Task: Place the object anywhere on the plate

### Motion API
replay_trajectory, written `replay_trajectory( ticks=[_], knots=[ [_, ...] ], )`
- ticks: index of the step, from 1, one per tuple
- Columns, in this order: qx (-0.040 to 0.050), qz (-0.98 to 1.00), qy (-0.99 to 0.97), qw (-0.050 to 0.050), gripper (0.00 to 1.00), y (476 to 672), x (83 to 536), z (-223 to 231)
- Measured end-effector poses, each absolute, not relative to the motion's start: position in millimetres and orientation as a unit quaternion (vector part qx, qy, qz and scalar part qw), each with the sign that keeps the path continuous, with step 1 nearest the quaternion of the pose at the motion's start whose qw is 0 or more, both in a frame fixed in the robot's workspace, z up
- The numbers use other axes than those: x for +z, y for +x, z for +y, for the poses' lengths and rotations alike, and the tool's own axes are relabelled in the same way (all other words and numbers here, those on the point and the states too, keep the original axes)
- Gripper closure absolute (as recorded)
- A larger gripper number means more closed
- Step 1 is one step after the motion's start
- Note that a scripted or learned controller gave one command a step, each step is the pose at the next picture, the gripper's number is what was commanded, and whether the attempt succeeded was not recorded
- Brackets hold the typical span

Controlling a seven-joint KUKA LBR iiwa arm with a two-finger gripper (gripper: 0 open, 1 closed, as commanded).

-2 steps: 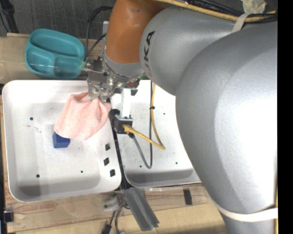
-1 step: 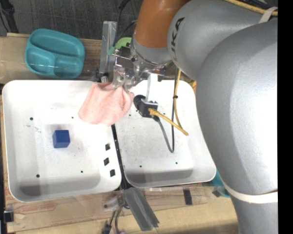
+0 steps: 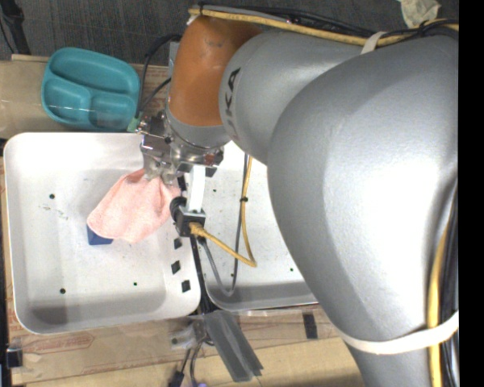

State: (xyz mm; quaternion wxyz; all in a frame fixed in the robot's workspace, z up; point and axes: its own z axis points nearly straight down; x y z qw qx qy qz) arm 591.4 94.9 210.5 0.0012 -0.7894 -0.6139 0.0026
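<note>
A pink cloth [image 3: 133, 206] lies in the left white bin [image 3: 32, 256], its upper right corner drawn up to my gripper [image 3: 159, 170]. The gripper is shut on that corner, at the bin's right side. The rest of the cloth drapes down to the left and rests on the bin floor. A small blue object [image 3: 99, 236] pokes out from under the cloth's lower left edge. The teal divided plate [image 3: 90, 88] sits on the bench beyond the left bin's far edge, up and to the left of the gripper.
The big grey arm with its orange band [image 3: 202, 63] covers most of the right bin [image 3: 258, 293]. A yellow cable [image 3: 226, 252] and a black one hang from the wrist over the wall between the bins.
</note>
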Motion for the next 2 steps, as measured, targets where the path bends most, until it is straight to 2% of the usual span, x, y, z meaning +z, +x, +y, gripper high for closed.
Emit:
replay_trajectory(
  ticks=[1,2],
  knots=[
    [0.0014,-0.612,-0.791,0.001,1.00,612.3,204,40],
    [0.0020,-0.632,-0.775,0.001,1.00,577.2,167,109]
  ],
)
